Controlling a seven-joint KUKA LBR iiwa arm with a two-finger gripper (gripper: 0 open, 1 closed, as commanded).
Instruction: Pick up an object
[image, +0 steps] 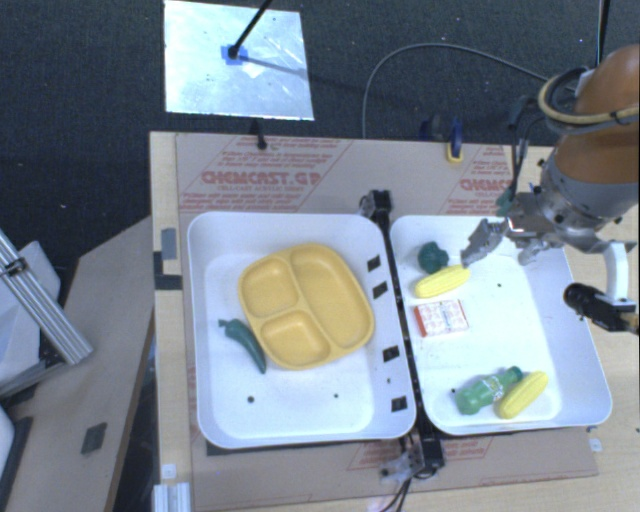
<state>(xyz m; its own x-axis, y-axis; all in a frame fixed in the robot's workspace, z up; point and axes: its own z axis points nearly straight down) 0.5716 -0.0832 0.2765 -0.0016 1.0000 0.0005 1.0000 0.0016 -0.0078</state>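
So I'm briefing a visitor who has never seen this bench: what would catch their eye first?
Probably the yellow divided tray in the left bin, a green pepper beside it. Next, the arm's tool over the right bin, near a corn cob.

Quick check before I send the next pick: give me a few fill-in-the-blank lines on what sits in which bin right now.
1. The yellow divided tray lies in the ____ bin.
2. The green pepper lies just off that tray's ____ side.
3. The red-and-white card lies in the right bin, just below the ____ of corn.
4. The gripper hovers over the ____ bin.

Missing words: left; left; cob; right
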